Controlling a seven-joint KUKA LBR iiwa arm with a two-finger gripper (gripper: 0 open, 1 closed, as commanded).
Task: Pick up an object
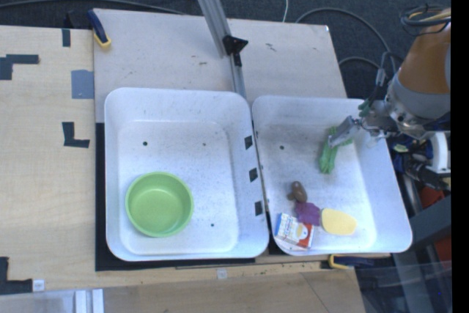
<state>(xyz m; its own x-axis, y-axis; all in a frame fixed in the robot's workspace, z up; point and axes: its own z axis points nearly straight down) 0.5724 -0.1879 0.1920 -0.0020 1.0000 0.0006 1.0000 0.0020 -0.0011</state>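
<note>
Several small objects lie in the right bin. A long green object rests on the bin floor at the upper right, tilted, and its upper end meets my gripper. The gripper reaches in over the bin's right rim, low at that green object's top end. Toward the front lie a small brown object, a purple one, a yellow one and a small white and red carton against the front rim.
The left bin holds a green bowl at its front left. A grey metal pole slants down to the gap between the bins. Cables run at the back right.
</note>
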